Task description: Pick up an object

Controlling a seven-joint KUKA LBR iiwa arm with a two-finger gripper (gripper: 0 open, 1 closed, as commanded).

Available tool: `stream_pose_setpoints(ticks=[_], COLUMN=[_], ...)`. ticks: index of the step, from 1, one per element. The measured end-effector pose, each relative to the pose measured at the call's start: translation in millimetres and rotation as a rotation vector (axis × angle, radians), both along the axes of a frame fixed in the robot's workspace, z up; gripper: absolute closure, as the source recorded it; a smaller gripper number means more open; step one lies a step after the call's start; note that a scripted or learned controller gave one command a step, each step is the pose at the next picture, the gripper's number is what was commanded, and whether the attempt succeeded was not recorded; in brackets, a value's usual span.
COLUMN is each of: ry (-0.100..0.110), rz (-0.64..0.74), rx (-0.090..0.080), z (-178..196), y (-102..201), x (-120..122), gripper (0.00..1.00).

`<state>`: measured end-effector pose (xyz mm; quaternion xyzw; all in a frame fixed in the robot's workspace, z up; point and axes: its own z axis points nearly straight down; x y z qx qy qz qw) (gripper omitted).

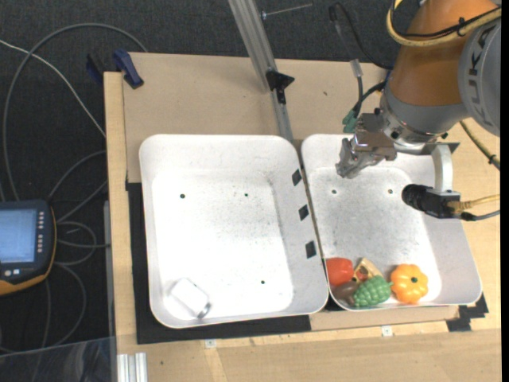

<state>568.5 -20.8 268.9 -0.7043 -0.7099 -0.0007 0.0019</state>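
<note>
Hovering over the far part of the right bin (445, 293), the gripper (348, 168) carries nothing; whether it is apart or together I cannot tell. Well apart, at the bin's near edge, cluster a red object (339, 270), green object (371, 292) and orange pumpkin-like object (409, 283).

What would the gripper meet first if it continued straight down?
Probably bare floor of the right bin. The gripper points down at its far end; the toy food lies at the near edge. Depth is unclear.
</note>
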Motion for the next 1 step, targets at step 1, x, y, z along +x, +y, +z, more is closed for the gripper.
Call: stream_pose_setpoints(ticks=[1], ry=[-0.001], rz=[-0.002], rx=[-0.002], z=[-9.0], y=[42.6], x=[9.8], gripper=[1.00])
